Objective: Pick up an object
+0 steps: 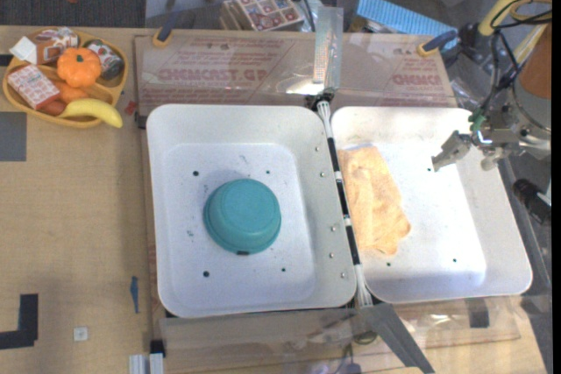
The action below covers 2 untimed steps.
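Lying upside down in the left white bin [166, 188] is a round teal plastic bowl [243, 215], while a flat pale-orange cloth-like piece [374, 198] is spread along the right bin's [465, 250] left wall. The two-finger gripper [458, 148] is held above the right bin's far side with fingers seemingly parted and nothing between them, so the cloth is judged the nearer target, best pinched from straight above at a raised fold.

Both white bins [175, 276] look like smooth, faintly glossy plastic, the teal bowl [243, 216] matt plastic, the pale orange cloth [375, 197] soft and crumpled, on a wood-look bench [70, 232].

Teal bowl [243, 215] left bin [166, 188] — yellow cloth [374, 199] right.
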Each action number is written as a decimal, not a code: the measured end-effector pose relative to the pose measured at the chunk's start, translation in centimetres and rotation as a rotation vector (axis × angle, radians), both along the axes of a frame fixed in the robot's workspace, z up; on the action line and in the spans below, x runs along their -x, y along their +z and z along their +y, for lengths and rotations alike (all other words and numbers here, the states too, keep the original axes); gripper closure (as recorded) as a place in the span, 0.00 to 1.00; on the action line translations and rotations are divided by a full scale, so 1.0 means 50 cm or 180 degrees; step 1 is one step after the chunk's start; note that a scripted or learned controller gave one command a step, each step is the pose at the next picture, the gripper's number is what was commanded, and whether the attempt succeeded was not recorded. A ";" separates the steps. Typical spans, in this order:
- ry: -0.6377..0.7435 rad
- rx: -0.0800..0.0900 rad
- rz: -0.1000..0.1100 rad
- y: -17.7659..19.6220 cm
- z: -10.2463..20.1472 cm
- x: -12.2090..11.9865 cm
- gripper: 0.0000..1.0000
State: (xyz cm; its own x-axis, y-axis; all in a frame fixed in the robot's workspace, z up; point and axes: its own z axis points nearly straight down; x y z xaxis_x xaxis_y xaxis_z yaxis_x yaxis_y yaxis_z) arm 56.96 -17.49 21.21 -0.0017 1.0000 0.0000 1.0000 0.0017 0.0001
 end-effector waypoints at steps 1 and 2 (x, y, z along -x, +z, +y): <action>0.0156 0.0007 -0.0034 -0.246 0.060 0.028 0.00; 0.0435 0.0009 -0.0035 -0.245 0.150 0.062 0.00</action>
